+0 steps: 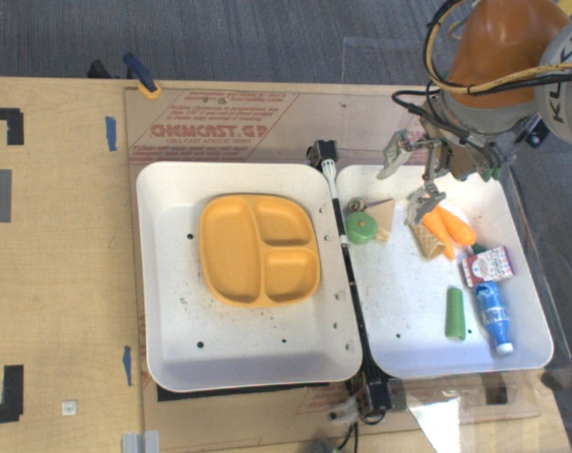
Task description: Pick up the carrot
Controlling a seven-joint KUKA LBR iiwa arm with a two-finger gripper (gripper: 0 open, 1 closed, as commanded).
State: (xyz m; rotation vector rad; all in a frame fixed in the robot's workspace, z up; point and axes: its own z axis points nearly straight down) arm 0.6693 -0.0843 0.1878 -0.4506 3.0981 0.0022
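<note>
The left bin [163, 281] holds a yellow divided plate [260, 249]. The right bin [527, 343] holds the carrot [453, 226], lying just below and right of the fingers [413, 163], apart from them. The fingers stand spread apart with nothing between them. A brown wafer [429, 241] touches the carrot's left side. Left of it sit a tan wedge [384, 219] and a green round piece [361, 228]. Further below lie a pink carton [486, 266], a blue bottle [494, 317] and a green stick [454, 312].
</note>
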